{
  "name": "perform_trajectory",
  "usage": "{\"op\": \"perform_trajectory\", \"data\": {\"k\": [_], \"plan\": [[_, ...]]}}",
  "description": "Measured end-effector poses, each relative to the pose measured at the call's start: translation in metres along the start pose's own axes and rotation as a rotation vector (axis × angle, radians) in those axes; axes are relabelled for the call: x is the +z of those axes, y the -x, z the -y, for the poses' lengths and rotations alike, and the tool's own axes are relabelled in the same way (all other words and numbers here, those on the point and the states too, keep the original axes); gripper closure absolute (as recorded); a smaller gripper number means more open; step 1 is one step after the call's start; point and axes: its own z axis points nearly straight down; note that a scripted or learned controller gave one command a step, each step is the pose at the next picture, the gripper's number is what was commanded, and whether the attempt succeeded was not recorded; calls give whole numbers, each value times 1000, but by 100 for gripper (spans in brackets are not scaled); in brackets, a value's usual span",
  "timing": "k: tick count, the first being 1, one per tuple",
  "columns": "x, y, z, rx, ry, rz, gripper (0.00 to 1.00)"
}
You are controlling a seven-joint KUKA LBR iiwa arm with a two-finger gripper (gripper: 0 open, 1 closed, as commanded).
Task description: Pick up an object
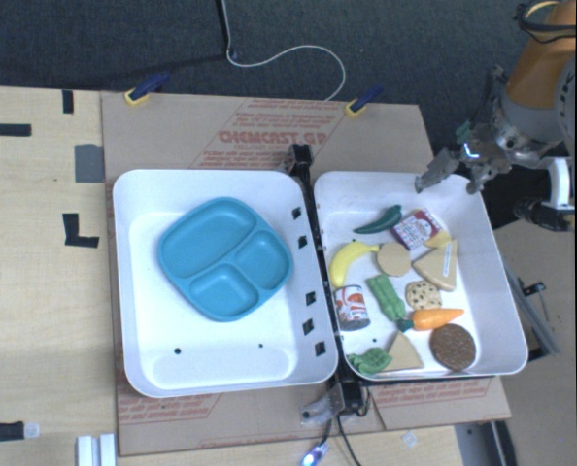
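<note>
My gripper (451, 174) hangs spread and empty over the right bin's (502, 270) far rim. I'd go for the banana (351, 258) near that bin's left wall — light, rigid toy plastic, slick and curved — and pinch across its middle.
</note>
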Motion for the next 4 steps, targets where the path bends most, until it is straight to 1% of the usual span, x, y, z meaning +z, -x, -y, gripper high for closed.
{"op": "perform_trajectory", "data": {"k": [1,2,3,4], "plan": [[-135,-54,70,-4,13,1,0],[-135,-52,70,-2,0,1,100],[-338,-36,90,1,20,7,100],[-334,-77,149,-2,2,-1,100]]}}
